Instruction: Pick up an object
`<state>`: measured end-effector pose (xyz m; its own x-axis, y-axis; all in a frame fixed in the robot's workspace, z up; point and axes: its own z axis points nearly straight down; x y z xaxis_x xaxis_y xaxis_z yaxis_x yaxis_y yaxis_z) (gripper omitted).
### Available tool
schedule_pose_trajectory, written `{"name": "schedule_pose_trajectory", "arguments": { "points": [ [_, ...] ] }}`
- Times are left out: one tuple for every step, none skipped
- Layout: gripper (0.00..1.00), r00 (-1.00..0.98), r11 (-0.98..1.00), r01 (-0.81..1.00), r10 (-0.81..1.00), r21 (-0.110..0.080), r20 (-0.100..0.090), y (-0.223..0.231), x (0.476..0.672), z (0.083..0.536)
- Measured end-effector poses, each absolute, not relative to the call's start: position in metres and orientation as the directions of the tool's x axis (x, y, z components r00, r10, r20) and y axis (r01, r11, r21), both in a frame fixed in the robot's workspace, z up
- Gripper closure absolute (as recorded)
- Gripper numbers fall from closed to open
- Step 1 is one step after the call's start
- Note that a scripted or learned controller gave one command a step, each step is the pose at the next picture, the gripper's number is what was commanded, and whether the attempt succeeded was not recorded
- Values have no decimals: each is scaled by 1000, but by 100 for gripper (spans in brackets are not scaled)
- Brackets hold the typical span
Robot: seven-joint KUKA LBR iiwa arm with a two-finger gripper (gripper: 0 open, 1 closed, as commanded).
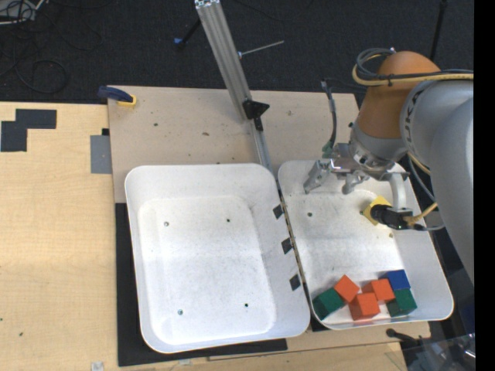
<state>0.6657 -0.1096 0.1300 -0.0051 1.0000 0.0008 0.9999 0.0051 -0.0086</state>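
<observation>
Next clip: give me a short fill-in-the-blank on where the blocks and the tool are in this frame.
1. The coloured blocks all lie in the ____ bin as the camera sees it.
2. They are clustered near that bin's ____ edge in the image.
3. The tool hangs over the ____ end of the same bin, apart from the blocks.
4. Among the orange and green blocks there is one ____ block.

Missing words: right; bottom; top; blue

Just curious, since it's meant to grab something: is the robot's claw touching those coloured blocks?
Apart. The camera view shows the end effector near the far end of the right bin, with bare white floor between it and the blocks clustered at the near end.
</observation>
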Motion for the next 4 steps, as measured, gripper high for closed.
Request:
{"name": "schedule_pose_trajectory", "arguments": {
  "points": [
    [0, -6, 6, 1000, 1000, -2, 0, -108, 666, 90],
    [100, -5, 5, 1000, 1000, -2, 0, -109, 666, 101],
    [100, 2, -2, 1000, 1000, 4, -1, -116, 665, 163],
    [100, 0, 0, 1000, 1000, 5, -1, -117, 666, 217]
  ]
}}
